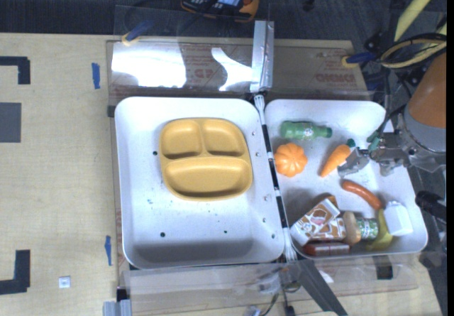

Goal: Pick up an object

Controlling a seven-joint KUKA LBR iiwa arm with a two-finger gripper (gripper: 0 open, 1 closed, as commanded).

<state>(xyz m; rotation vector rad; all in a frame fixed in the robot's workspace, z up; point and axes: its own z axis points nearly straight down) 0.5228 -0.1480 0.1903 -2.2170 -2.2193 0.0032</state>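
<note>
1. Carrot (335,160), the toy nearest the pincer (357,160), lies tilted in the right bin (369,110), its upper end just beside the pincer's tip
2. Whether the pincer is released or clenched cannot be told; nothing is seen gripped in it
3. It hangs low over the right bin's middle, on a grey arm with an orange band (431,98) reaching in from the right edge
4. Just below the pincer lies a red-orange sausage (362,194), slanting down toward the right
5. Left of the carrot sits a small orange pumpkin (291,158), close to the wall shared by both bins
6. Above the pumpkin a green bottle (304,130) lies on its side
7. Along the right bin's near edge lies a cluster: a brown and white carton (319,222), a small bottle with a green label (363,228) touching it, and a white block (399,219) at the right corner
8. A dark red item beneath the carton is too hidden to name
9. Left bin (135,187) holds a yellow divided plate (206,157) with three compartments, set toward the far side
10. Both bins rest on a pale wooden worktop (50,165) marked with black and blue tape
</note>
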